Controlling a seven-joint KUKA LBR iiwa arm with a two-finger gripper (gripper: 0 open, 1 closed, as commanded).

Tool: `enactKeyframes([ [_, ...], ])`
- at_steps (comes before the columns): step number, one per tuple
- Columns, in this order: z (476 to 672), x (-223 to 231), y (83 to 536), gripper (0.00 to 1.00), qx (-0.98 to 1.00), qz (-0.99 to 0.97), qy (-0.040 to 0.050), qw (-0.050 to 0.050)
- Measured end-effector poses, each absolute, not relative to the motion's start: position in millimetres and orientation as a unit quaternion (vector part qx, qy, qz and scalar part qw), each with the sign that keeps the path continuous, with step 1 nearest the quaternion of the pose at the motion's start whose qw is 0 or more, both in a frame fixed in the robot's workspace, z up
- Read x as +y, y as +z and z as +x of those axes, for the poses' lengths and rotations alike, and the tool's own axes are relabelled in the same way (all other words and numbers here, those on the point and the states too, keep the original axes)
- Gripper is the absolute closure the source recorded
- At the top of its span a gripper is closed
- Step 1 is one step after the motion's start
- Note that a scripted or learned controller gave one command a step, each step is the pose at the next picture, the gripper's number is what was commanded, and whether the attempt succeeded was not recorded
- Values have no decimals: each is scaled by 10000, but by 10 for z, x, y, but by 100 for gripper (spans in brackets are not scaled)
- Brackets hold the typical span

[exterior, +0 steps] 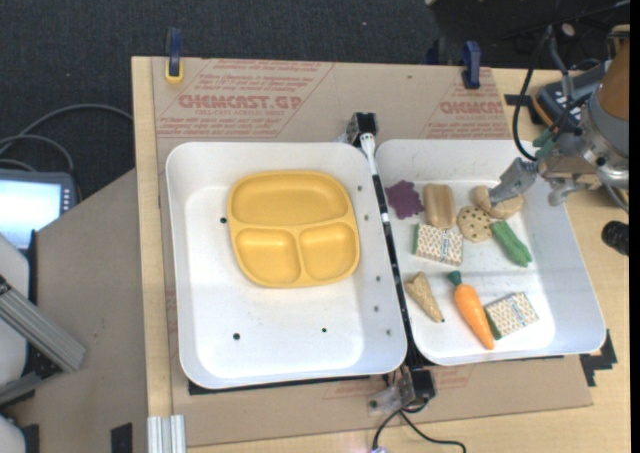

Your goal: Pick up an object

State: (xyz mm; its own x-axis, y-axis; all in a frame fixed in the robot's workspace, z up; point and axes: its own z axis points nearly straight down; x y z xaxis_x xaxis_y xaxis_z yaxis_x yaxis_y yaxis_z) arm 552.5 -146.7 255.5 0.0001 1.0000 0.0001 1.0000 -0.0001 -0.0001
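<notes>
One gripper (pixel 508 191) over right bin (pixel 575 241), finger spacing unclear, touching tan toy food piece (pixel 497 203); likely light, rigid, smooth; grasp across narrow middle.

Yellow divided tray (pixel 294 227) in left bin (pixel 200 271)

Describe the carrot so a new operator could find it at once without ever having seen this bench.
Start at the right-hand white bin, the one crowded with small toy foods. Go to its front edge, nearest the camera: the carrot lies there at a slant between a tan cone-shaped piece and a small printed packet. It is the only bright orange item, tapered, with a green tuft at its upper end.
</notes>
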Motion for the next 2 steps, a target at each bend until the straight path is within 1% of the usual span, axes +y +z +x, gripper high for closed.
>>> enactKeyframes([
  [1,5348,-1117,931,0,-7075,-7067,42,83],
  [2,4984,-1122,834,0,-7067,-7075,15,31],
])
